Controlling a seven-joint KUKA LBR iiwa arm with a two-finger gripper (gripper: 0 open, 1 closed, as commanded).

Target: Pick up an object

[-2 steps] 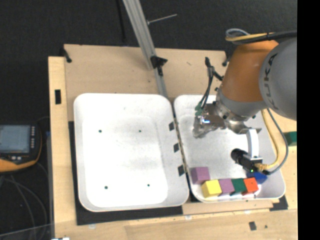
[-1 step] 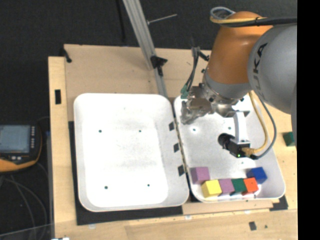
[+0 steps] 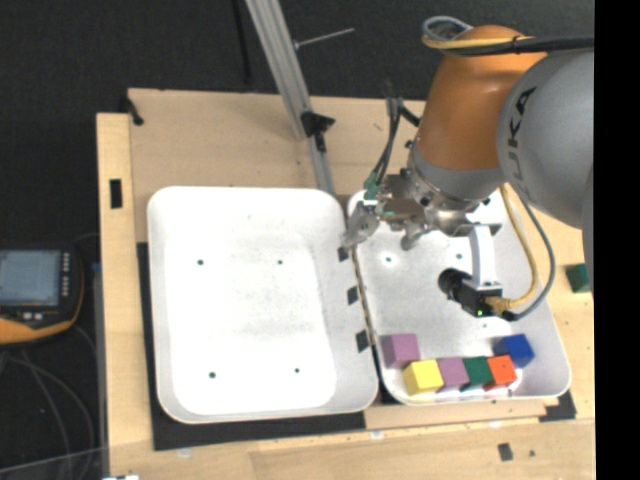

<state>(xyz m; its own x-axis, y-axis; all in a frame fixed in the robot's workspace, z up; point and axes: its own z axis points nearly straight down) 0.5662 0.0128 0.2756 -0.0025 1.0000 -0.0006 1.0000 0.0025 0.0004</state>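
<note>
While our gripper (image 3: pixel 385 218) hangs over the far side of the right bin (image 3: pixel 545 313) (its state we cannot tell), the purple block (image 3: pixel 401 348) lies near; it looks light, stiff, best pinched on flat opposite sides.

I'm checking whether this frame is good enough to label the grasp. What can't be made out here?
- Claw: open or shut is unclear in the camera view; the orange wrist band above covers most of it.
- Right bin: its upper part is hidden beneath the arm.
- Blocks along its near wall, such as the green block: packed tight, so edges and contact blur.
</note>
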